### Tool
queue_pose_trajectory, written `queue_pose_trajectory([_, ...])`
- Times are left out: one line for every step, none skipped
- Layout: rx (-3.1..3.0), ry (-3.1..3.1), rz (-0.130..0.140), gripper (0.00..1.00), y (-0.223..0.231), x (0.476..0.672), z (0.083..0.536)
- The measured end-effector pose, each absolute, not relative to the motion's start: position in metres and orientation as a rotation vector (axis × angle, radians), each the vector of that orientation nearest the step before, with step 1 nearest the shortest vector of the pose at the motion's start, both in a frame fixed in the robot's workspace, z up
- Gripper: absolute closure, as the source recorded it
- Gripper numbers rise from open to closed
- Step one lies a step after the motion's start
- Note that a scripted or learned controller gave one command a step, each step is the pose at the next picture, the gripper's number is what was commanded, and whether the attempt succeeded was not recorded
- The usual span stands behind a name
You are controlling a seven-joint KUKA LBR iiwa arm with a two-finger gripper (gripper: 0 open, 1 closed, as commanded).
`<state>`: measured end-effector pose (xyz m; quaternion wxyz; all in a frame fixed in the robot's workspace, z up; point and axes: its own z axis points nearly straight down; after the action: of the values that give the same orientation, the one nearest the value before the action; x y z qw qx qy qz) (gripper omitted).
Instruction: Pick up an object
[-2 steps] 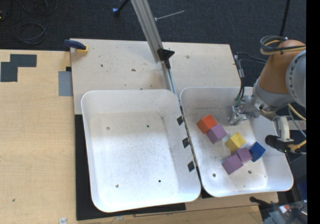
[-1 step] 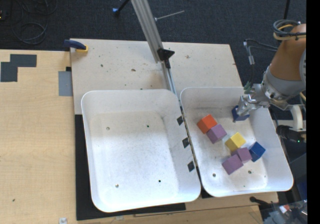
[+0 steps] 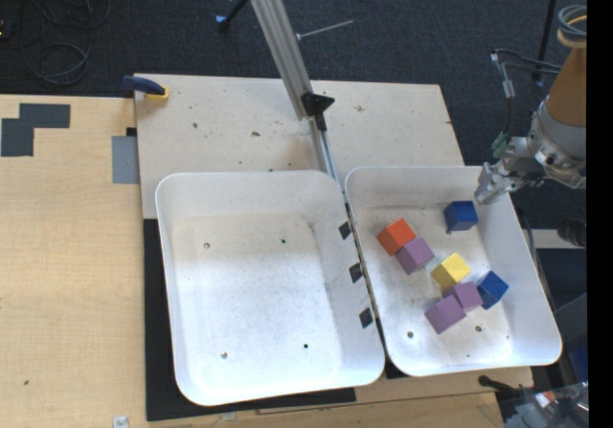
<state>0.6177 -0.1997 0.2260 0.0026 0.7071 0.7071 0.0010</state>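
Left of the fingers [image 3: 490, 185], the orange cube [image 3: 395, 234] touches a purple cube [image 3: 415, 254]; the blue cube [image 3: 461, 215] sits just beside them, apart. Likely light, rigid, flat-sided: clamp opposite faces. Whether the fingers are apart, I cannot tell.

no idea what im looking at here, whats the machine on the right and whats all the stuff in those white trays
One camera, fixed above a bench, looks down at a slant. The machine at the right is a robot arm, grey with an orange band; its claw hangs over the right bin's far corner, beside a blue cube. Nothing shows between its fingers. That bin holds small blocks: an orange one, a yellow one, three purple ones and a second blue one. The left bin sits alongside. The arm is meant to pick one block up.
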Motion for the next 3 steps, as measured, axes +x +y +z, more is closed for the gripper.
queue_pose_trajectory([2.221, 2.222, 0.000, 1.00, -0.201, 0.617, 0.248])
queue_pose_trajectory([2.221, 2.230, -0.002, 1.00, -0.152, 0.608, 0.235])
queue_pose_trajectory([2.220, 2.230, -0.002, 1.00, -0.094, 0.608, 0.228])
